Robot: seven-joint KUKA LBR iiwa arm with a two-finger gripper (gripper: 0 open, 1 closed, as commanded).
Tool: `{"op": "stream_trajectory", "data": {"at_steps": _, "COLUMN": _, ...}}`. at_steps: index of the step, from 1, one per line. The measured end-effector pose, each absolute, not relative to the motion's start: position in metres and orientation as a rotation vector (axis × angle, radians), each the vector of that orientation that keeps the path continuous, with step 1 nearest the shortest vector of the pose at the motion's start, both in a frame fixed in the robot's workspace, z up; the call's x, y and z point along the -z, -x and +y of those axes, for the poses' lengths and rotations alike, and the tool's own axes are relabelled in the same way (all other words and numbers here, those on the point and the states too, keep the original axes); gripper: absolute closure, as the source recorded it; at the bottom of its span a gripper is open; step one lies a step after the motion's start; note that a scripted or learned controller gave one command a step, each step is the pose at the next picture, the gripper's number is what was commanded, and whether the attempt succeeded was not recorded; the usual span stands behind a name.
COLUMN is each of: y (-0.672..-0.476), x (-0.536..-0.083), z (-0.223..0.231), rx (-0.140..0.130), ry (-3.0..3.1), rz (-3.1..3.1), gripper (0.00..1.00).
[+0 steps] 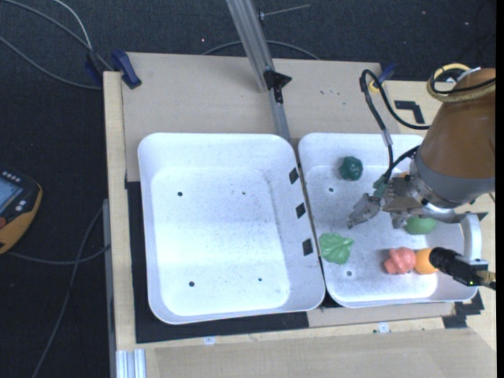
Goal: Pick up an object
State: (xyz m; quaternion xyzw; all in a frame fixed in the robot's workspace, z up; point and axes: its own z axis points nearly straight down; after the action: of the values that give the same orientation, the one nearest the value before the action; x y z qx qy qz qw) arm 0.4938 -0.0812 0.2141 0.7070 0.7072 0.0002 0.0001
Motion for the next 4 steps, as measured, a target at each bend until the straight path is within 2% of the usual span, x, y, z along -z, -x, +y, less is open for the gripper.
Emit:
{"op": "stream_trajectory", "data": {"at_steps": 1, "y": -0.516, "x": -0.226, "z": -0.093, "rx": -0.001, "ry": -2.220, "rz": 2.221, "gripper": 0.00}}
{"op": "stream_trajectory", "data": {"at_steps": 2, "y": -0.485, "x": -0.085, "z": -0.171, "rx": 0.005, "ry": -2.230, "rz": 2.219, "gripper": 0.00}}
{"op": "stream_trajectory", "data": {"at_steps": 3, "y": -0.482, "x": -0.088, "z": -0.094, "rx": -0.003, "ry": -2.215, "rz": 2.228, "gripper": 0.00}}
{"op": "stream_trajectory", "data": {"at_steps": 4, "y": -0.553, "x": -0.104, "z": -0.149, "rx": -0.002, "ry": -2.220, "rz": 2.217, "gripper": 0.00}}
